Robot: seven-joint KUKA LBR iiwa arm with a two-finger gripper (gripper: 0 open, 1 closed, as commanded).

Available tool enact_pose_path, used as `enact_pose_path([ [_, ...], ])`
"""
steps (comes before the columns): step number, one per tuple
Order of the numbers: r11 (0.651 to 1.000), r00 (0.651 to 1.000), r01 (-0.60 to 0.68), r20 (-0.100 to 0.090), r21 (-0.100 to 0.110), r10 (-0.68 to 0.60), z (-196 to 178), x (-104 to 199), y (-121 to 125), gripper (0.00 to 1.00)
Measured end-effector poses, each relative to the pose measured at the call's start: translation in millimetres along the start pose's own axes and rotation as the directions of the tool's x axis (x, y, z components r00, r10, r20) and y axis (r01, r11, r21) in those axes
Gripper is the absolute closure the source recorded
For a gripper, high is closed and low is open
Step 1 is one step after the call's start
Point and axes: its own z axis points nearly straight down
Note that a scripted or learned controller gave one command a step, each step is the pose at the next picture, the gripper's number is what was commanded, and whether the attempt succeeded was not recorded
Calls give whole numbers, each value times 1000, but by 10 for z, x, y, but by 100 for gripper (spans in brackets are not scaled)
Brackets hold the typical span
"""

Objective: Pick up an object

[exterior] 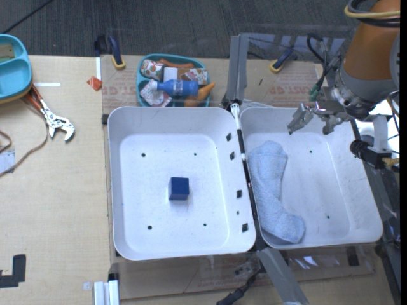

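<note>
Two candidate objects lie untouched: a blue block [179,189] mid-floor in the left bin [127,234], a pale towel [272,192] along the right bin's [343,221] left wall. Gripper [315,119] hovers over the right bin's far edge, fingers spread, grasping nothing. Judged: pickup not yet begun.

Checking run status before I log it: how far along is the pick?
Done: nothing lifted. The blue block sits on the floor of the left bin; the light blue towel lies along the left side of the right bin.
In hand: the gripper is open with nothing between its fingers, above the right bin's far edge.
Left: descend, grasp, lift.
</note>
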Motion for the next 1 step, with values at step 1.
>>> enact_pose_path([
  [1, 999, 999, -48, 0, 0, 48, 465, -444, -403, 0],
])
